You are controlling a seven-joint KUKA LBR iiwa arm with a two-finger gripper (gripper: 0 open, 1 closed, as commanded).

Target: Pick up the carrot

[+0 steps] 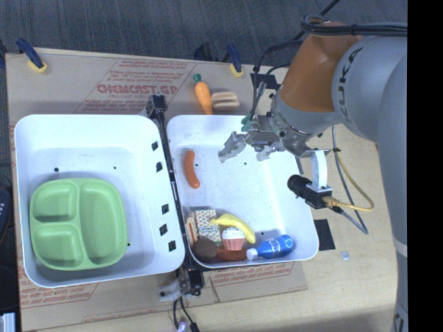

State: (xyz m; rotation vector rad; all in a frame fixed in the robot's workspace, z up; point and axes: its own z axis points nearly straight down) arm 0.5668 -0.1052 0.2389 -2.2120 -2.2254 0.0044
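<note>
The carrot (202, 96), orange with a small green top, lies on the brown cardboard just beyond the far rim of the right bin (291, 216), outside both bins. My gripper (246, 150) hangs over the far half of the right bin, below and to the right of the carrot and apart from it. Its fingers (228, 149) are spread open with nothing between them.
A tan bread piece (225, 101) sits right beside the carrot. In the right bin lie an orange sausage (191, 169) and, at the near edge, a banana (234, 223), a cupcake (233, 239), a blue bottle (273, 247). A green divided plate (77, 222) rests in the left bin (83, 133).
</note>
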